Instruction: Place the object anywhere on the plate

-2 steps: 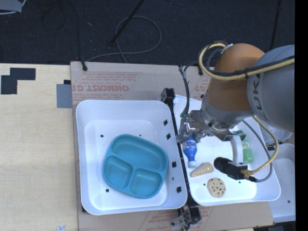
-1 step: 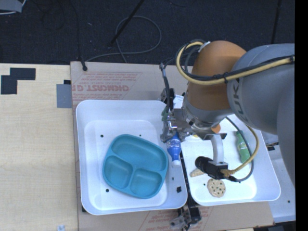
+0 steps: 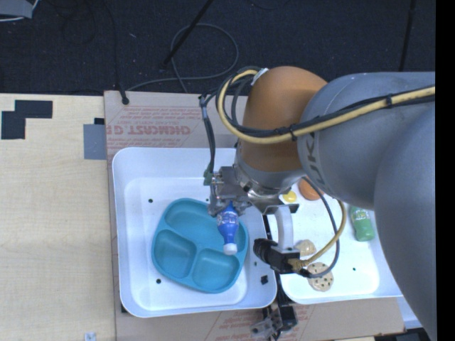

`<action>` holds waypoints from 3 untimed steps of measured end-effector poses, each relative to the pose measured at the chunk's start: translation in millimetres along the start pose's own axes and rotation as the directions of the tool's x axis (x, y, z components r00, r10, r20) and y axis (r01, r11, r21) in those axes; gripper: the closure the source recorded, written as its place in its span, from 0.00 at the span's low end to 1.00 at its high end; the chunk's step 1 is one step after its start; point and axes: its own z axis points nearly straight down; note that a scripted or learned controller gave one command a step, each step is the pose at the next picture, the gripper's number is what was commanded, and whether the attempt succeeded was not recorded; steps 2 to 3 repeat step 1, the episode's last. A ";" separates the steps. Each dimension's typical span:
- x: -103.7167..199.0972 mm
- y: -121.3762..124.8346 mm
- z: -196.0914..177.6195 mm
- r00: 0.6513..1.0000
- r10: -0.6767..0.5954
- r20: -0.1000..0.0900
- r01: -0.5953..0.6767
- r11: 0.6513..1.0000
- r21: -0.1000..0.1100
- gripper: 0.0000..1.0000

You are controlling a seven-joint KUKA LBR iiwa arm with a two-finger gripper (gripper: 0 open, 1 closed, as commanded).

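A blue divided plate lies in the left white bin. Over the plate's right rim hangs my gripper, reaching down from the orange-banded wrist. A small blue bottle with a white cap sits between its fingers, cap pointing down, just above the plate's right edge. I cannot tell whether the bottle touches the plate.
The right bin holds a green item, an orange item, a yellow piece and two round cookie-like pieces. The big grey arm covers most of that bin. Cardboard lies under both bins.
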 end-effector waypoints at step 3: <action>-2.2 0.3 -0.3 1.000 0.003 0.002 -0.003 1.000 0.000 0.00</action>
